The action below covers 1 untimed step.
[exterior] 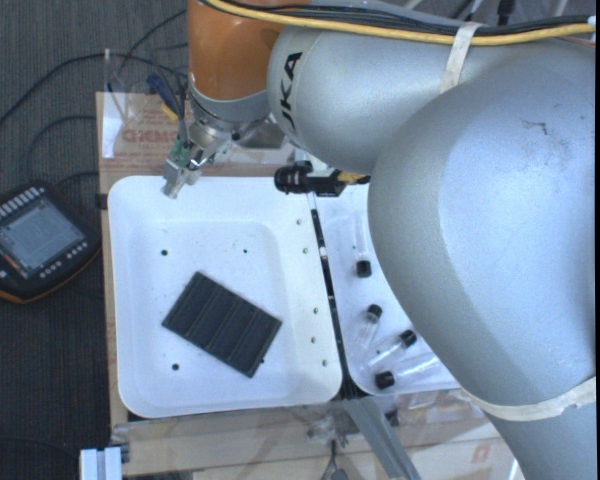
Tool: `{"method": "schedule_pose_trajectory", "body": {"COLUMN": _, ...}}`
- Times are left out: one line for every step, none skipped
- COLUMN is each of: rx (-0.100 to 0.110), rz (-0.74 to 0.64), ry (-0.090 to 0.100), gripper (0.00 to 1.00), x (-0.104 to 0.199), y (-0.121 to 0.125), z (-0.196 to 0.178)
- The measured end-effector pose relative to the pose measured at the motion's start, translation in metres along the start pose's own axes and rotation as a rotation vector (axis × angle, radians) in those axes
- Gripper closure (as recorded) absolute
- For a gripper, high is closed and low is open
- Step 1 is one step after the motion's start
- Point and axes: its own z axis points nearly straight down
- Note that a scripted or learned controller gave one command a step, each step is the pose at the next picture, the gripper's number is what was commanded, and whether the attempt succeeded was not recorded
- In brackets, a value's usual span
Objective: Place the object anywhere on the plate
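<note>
My gripper point(177, 180): over the far rim of the left bin point(130, 298); nothing visible in it, jaw state I cannot tell.
Plate point(222, 324): dark ribbed slab, flat on the left bin's floor, well apart from me.
Right bin point(352, 238): 4 black-capped clear tubes point(393, 349) beside my arm point(450, 178).

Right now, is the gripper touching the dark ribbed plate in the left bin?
Apart. The camera view shows the gripper at the left bin's far rim, with bare white floor between it and the dark ribbed plate.
</note>
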Motion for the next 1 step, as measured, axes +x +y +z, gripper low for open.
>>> {"method": "schedule_pose_trajectory", "body": {"rx": -0.001, "rz": 0.0, "ry": -0.002, "gripper": 1.0, "x": -0.0004, "y": 0.0004, "z": -0.0091}}
